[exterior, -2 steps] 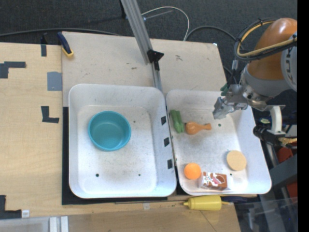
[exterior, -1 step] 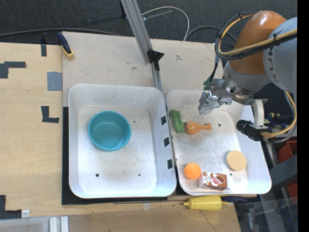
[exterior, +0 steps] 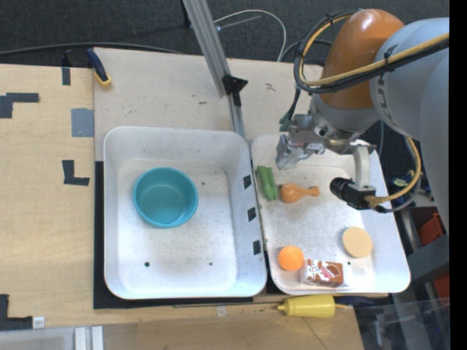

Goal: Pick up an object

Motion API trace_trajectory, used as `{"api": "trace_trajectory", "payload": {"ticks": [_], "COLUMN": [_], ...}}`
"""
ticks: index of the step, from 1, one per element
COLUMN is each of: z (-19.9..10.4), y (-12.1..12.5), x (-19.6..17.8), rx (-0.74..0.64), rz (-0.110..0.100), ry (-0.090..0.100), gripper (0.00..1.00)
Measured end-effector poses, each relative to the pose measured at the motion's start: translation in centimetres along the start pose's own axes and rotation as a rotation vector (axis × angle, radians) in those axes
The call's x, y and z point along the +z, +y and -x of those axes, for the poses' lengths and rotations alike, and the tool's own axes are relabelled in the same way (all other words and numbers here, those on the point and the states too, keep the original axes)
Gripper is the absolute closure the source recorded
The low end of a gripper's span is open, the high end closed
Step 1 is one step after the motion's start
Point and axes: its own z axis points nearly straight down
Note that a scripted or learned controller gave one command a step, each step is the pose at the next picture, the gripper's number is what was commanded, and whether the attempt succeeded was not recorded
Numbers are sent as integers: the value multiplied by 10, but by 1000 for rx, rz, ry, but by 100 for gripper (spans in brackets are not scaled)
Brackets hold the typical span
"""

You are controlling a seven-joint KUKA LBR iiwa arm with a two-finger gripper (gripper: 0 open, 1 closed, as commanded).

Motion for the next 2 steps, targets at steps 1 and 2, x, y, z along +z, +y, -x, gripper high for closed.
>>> {"api": "trace_trajectory", "payload": {"ticks": [1,2], "z": [-47,-92], "y": [2,7], "x": [13,21], "rx": [2,2], "rz": [-3,-2], "ry": [-1,-2], "gripper": [100,100]}}
